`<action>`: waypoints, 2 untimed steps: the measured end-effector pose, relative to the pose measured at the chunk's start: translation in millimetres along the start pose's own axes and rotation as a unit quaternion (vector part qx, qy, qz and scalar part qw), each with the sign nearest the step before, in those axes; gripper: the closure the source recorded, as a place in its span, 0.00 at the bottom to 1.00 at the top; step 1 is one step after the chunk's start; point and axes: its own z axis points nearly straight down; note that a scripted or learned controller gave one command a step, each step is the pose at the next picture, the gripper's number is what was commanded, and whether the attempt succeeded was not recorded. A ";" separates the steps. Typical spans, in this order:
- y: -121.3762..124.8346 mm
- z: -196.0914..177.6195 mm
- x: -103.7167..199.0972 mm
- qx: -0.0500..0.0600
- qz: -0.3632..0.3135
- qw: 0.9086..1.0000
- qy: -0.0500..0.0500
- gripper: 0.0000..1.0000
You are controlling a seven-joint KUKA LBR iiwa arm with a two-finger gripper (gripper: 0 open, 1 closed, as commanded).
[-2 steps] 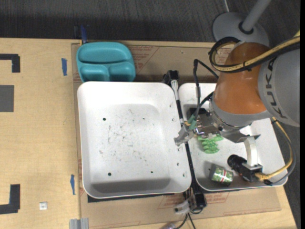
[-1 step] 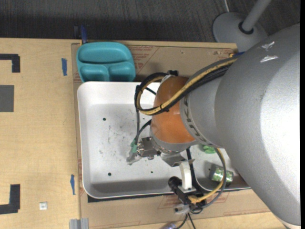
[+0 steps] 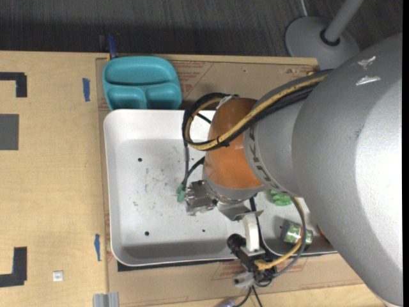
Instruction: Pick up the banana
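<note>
One grey arm [image 3: 332, 152] covers the right bin; your banana is hidden.
Expect a light, soft, curved fruit: grip mid-body gently. Jaw state: cannot tell. Left bin [image 3: 128, 171] lies beside it.

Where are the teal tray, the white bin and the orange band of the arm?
teal tray [image 3: 142, 82], camera view, on its top face.
white bin [image 3: 147, 171], camera view, on its bare floor.
orange band [image 3: 233, 152], camera view, on its curved side above the wrist.

Single fixed camera above bench [image 3: 51, 171], looking down at slant. Close enough that arm [image 3: 332, 158], entering from right, fills much of frame. Left white bin [image 3: 128, 190] plain; second bin probably hidden beneath arm.
</note>
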 end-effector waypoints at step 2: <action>6.0 53.5 32.6 -0.001 -0.142 0.990 -0.001 1.00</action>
